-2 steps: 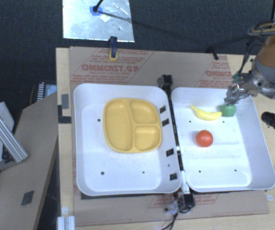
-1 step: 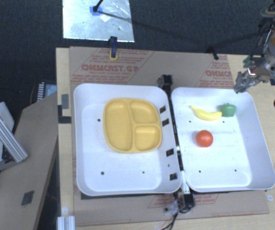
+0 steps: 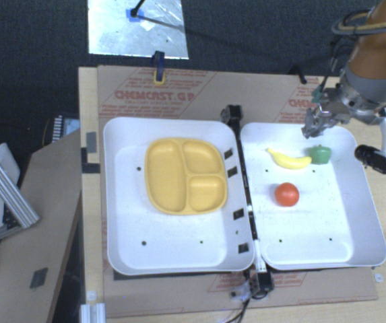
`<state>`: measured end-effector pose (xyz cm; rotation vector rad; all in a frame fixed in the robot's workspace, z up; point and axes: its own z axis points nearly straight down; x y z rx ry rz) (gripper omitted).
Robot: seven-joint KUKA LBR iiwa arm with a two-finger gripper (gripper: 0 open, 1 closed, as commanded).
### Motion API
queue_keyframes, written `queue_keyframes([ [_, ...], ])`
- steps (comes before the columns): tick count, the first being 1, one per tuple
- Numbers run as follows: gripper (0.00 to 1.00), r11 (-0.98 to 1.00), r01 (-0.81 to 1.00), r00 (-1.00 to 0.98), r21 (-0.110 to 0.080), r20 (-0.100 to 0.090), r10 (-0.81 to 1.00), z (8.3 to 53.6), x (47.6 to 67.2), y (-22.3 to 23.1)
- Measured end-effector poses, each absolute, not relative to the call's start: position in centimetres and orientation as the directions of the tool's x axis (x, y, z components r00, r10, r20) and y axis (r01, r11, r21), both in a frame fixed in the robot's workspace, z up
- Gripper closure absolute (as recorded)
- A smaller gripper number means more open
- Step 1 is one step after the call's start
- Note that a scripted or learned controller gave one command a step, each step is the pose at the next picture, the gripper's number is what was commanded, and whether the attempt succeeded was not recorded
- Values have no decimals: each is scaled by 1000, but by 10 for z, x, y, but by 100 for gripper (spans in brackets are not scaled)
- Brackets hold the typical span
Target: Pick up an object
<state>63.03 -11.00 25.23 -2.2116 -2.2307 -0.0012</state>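
In the right bin [image 3: 354, 241] lie a yellow banana [image 3: 289, 159], a green pepper-like item [image 3: 321, 154] just to the banana's right, and a red tomato [image 3: 287, 194] closer to the front. My gripper [image 3: 313, 128] hangs above the bin's far edge, just up and left of the green item and apart from it. Nothing shows between its fingers.
The left bin [image 3: 125, 247] holds a yellow divided plate [image 3: 184, 175]. A black divider with clips [image 3: 243, 180] runs between the bins. Cardboard [image 3: 179, 89] lies under both bins, and a shiny metal sheet [image 3: 137, 19] sits at the back.
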Motion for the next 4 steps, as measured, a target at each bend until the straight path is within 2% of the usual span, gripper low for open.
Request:
queue_keyframes([
  [2,100,7,1000,-7,0,0,1000,243,609,-24],
  [3,100,9,1000,-9,1,1,1000,238,610,30],
  [4,100,10,1000,-10,0,2,1000,244,595,82],
])
